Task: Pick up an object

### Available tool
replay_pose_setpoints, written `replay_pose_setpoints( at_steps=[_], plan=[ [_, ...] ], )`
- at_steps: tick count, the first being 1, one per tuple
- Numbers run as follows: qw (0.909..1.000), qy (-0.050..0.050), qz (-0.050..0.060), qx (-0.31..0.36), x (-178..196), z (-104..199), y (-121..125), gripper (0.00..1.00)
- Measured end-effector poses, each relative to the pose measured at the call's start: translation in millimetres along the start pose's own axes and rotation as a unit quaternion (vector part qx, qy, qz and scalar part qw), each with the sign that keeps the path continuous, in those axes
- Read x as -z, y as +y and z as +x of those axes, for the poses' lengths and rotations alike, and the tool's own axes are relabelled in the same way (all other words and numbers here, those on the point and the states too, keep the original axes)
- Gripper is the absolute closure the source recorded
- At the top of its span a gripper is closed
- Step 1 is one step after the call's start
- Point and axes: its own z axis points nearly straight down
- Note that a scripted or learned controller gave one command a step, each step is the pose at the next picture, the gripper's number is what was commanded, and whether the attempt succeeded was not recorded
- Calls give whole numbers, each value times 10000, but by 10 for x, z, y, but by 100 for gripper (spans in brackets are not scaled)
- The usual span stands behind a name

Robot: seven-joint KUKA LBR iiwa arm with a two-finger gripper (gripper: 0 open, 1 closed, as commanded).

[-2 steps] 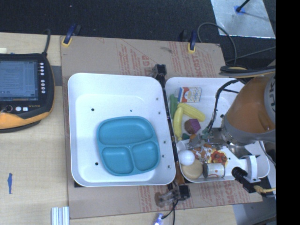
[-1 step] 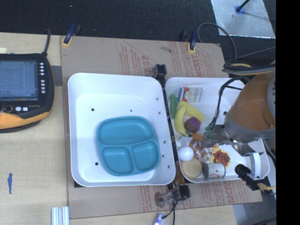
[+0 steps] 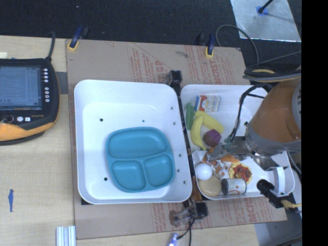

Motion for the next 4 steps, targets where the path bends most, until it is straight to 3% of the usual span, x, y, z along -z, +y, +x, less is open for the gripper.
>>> replay_pose_setpoints(
  at_steps=[1, 3, 4],
  plan=[
    [10000, 9, -35, -34, -175, 75, -13, 0],
    [10000, -2, -38, -33, -178, 75, -14, 0],
    [10000, 36, 79, -16, 716, 158, 742, 0]
  ],
)
